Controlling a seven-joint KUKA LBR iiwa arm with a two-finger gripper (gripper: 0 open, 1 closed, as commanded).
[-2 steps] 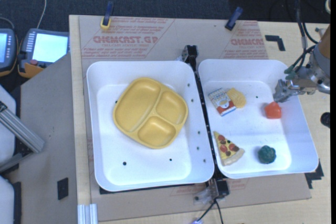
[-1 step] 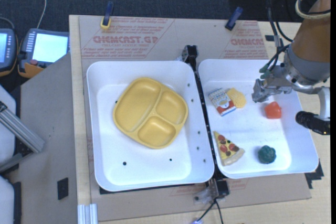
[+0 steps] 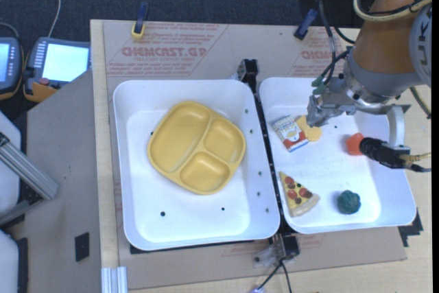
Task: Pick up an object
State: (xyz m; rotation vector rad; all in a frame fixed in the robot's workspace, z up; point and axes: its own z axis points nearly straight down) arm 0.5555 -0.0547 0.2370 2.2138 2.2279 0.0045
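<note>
Gripper low over the right bin, finger state unreadable, tip beside a small red-and-white carton — yellow biscuit-like piece touching it.

Grey arm, orange band, yellow-and-black cables, grey metal end effector

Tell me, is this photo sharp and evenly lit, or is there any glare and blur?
Camera view: bright, even light; both white bins look nearly washed out, shadows are faint. The yellow tray and pizza slice are fairly crisp; the arm's orange band looks softer, with glare on top.
</note>
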